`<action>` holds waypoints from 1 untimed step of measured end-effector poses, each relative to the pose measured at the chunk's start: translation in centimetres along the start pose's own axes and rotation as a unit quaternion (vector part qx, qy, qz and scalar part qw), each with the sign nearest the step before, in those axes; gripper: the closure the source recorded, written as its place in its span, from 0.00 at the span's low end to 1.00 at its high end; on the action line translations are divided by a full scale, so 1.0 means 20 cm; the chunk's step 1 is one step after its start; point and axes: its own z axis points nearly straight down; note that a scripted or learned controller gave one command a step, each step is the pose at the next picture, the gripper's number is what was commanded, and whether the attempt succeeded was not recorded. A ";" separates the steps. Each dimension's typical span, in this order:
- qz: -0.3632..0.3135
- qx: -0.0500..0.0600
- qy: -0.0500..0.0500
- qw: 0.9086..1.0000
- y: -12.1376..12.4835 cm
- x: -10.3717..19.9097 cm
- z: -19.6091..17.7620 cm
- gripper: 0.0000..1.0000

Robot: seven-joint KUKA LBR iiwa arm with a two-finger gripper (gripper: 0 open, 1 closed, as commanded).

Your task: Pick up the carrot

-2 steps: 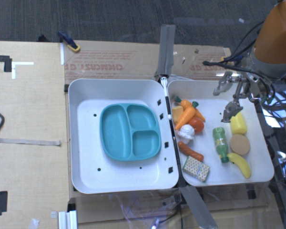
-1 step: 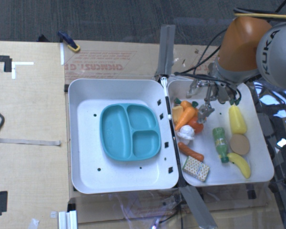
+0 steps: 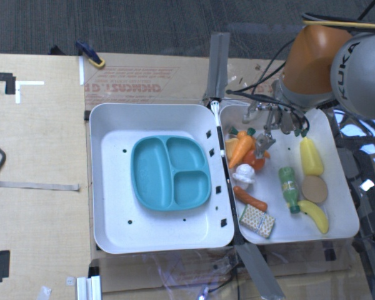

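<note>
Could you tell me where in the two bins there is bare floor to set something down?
The left bin has bare floor all around the blue plate, widest along its left wall. The right bin is crowded: the carrot, green bottle and banana leave only a narrow strip down its middle.

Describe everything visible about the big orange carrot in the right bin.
The carrot is a fat, smooth orange toy, plastic by its look, tapering toward its lower-left tip. It lies tilted at the right bin's left wall, near the far end. A white toy sits against its tip; a red-orange piece touches its right side. The gripper hangs by its upper right.
</note>
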 end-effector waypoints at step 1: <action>0.109 0.001 0.020 0.994 -0.02 0.09 0.11 0.00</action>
